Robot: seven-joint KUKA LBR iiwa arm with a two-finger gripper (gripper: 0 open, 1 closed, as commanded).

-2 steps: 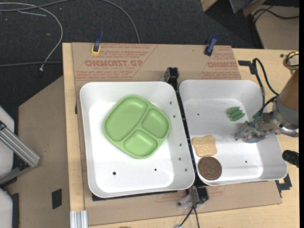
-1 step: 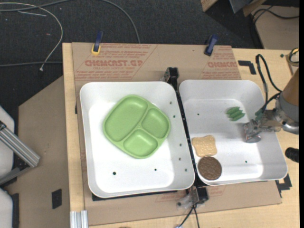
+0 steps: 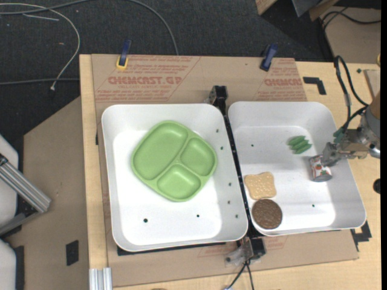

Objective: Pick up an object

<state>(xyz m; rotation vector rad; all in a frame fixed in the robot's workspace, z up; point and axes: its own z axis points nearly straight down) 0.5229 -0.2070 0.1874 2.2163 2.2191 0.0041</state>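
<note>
The right bin (image 3: 314, 116) holds four small things. A green pod-shaped piece (image 3: 299, 144) lies toward the back. At the front left, a tan square cracker (image 3: 261, 185) sits just behind a brown round cookie (image 3: 266, 214). Near the right wall lies a small grey and red object (image 3: 320, 170). My gripper (image 3: 332, 154) reaches in over the right wall, low in the bin, right above and touching or nearly touching the grey and red object. Whether that object is held is too small and blurred to judge.
The left bin (image 3: 121, 216) bears a green divided plate (image 3: 174, 160) with three compartments. A black clamp (image 3: 218, 93) sits between the bins at the back. Cables (image 3: 346, 95) run along the bench beside the arm on the right.
</note>
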